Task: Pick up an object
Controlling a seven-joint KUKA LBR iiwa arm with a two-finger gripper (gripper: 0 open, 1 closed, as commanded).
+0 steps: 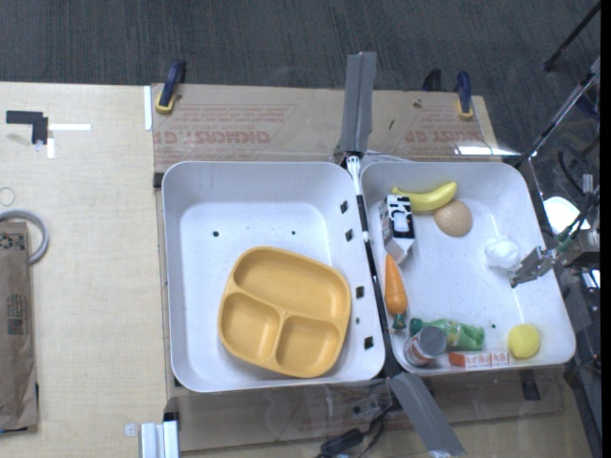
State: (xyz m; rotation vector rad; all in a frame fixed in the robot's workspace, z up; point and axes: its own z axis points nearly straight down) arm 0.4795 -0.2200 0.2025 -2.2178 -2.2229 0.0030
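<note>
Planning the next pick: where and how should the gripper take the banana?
Grip the banana across its thick middle, coming straight down from above. It lies flat, and its narrow width suits a two-finger pinch. Its ends sit close to the carton and egg.

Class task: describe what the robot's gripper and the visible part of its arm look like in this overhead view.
At the right bin's right rim, the gripper shows as thin, grey metal fingers on a small dark body. Behind it the structure is dark and blurred, with thin dark rods or cables crossing above; no markings can be made out.
</note>
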